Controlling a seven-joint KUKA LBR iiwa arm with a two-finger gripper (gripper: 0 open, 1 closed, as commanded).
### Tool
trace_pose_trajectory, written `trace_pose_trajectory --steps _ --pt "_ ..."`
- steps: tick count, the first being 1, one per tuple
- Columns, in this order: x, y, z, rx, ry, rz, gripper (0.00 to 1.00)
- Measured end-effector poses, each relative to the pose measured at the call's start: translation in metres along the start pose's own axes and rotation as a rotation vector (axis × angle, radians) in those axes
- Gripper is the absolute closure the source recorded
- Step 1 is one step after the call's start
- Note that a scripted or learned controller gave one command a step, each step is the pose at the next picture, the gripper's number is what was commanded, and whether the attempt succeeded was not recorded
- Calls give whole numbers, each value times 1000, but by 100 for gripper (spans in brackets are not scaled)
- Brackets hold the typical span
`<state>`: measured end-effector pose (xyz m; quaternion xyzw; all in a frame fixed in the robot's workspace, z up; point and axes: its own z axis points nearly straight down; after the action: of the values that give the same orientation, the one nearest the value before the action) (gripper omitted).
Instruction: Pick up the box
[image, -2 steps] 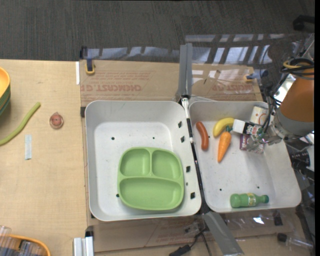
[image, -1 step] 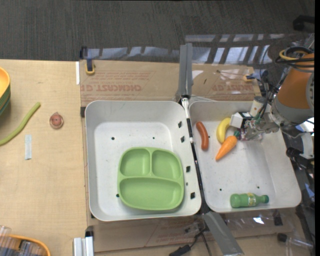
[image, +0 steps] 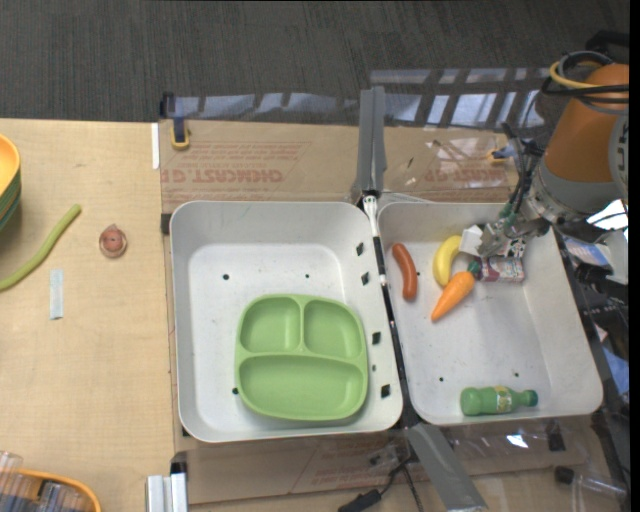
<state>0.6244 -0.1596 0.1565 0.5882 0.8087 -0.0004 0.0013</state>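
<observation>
Box (image: 503, 268) at upper right of right bin (image: 560, 350): small, white with pink print, long axis roughly left-right. Gripper (image: 497, 243) directly over it; grip state cannot be told.

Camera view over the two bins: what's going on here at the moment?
A grey KUKA arm with an orange band reaches in from the right, its gripper low over the upper part of the right bin, right at a small box. Whether it has the box can't be told. Beside it lie a banana, a carrot and a sausage; a green bottle lies near the front. The left bin holds a green divided plate.
</observation>
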Motion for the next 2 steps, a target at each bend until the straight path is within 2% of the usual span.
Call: trace_pose_trajectory --steps 1,2 --pt "-65 -4 -37 0 -1 189 0" --pt "-65 -2 -46 0 -4 185 100"
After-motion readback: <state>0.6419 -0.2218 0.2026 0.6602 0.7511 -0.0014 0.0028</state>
